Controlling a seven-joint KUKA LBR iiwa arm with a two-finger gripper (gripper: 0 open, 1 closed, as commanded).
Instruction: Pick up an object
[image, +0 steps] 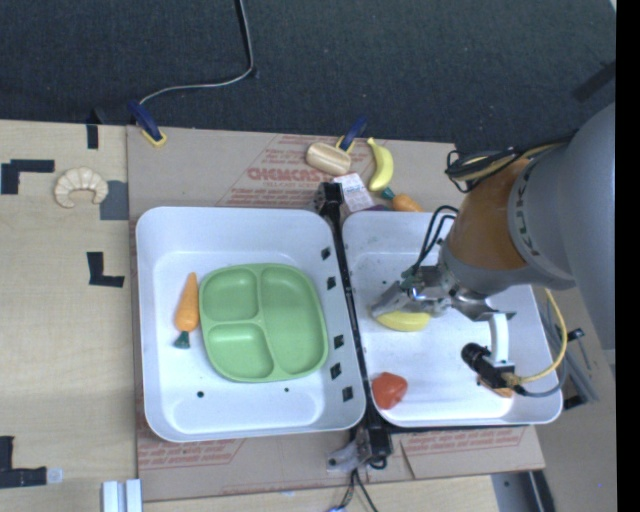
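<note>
In the right bin (520, 405) a yellow lemon-like fruit (403, 321) lies near the middle-left. A red object (389, 389) rests by the front left corner. My gripper (395, 300) hangs low over the right bin, right above the yellow fruit's upper edge and touching or nearly touching it. The grey arm with its orange band (490, 225) comes in from the right. The left bin (160, 240) holds a green divided plate (264, 322) and an orange carrot (187, 303) beside the plate's left edge.
Behind the bins on the cardboard lie a banana (380, 165), a tan roll (328, 157), a white packet (352, 190) and a small orange thing (405, 203). A croissant (80, 187) sits on the bench at far left.
</note>
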